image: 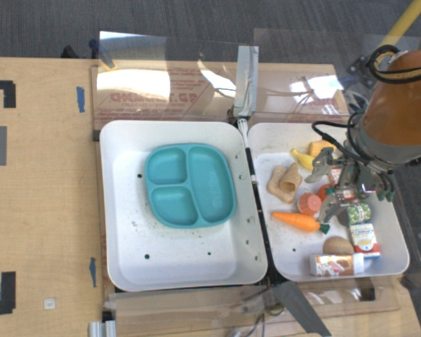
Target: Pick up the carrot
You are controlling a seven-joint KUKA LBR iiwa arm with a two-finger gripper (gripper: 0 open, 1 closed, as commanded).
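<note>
The orange carrot (pixel 297 221) lies on its side in the right bin (pixel 288 258), its green stub pointing right. My gripper (pixel 328 188) hangs over the right bin's middle, just up and to the right of the carrot. It is open, with one finger (pixel 321 166) near the banana and the other just above the carrot's green end. Nothing is held between them. A red round item (pixel 310 203) sits between the gripper and the carrot.
Crowded around the carrot are a yellow banana (pixel 305 156), a tan bread piece (pixel 286 181), a brown potato (pixel 337 244), a small carton (pixel 362 234) and a lying can (pixel 335 264). The left bin (pixel 126 258) holds a teal divided plate (pixel 189 185).
</note>
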